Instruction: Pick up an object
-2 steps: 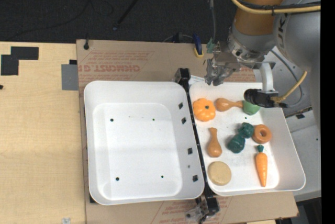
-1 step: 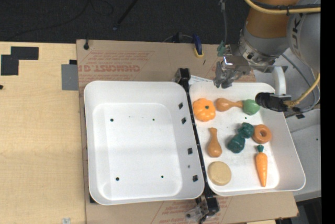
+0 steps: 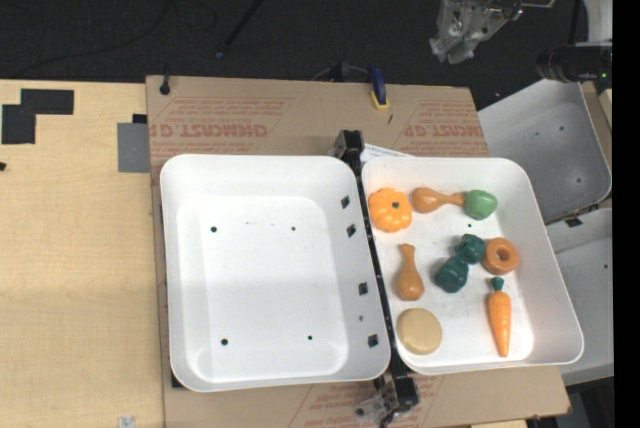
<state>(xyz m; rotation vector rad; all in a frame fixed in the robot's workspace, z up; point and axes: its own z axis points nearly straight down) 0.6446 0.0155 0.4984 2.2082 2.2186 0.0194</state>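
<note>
hanging above the bench, gripper [image 3: 458, 34], grip state unclear, far from carrot [image 3: 500, 318].

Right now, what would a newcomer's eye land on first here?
The cluster of bright toy food in the right bin: an orange pumpkin at its upper left, a carrot at the lower right, a green vegetable near the top. Next, the gripper, high at the upper right over the dark background, well above the bins. The left bin reads as a big white blank.
</note>
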